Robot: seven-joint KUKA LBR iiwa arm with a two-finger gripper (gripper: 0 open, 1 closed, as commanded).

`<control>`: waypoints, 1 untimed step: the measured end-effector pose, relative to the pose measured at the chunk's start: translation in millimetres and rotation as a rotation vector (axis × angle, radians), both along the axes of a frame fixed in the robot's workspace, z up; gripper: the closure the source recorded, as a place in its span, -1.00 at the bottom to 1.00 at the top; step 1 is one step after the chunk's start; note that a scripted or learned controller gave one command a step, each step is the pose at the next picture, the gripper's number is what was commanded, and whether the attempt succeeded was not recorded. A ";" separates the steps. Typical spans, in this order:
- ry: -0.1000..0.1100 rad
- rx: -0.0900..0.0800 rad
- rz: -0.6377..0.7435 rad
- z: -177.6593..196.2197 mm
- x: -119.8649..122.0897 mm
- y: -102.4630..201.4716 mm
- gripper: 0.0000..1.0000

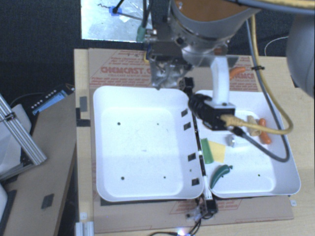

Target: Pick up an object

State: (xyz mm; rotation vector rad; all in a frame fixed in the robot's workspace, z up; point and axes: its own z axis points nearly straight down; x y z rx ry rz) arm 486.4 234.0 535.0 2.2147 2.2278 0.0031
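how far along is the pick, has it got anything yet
Nothing looks picked so far. The yellow square, the green strip, the teal curved piece and the orange pieces all lie in the right bin. The gripper sits at the far rim of the left bin, with no object seen in it. Reaching, grasping and lifting an object are all left.
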 end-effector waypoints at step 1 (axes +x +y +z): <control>0.000 0.000 0.000 0.0 0.0 0.0 1.00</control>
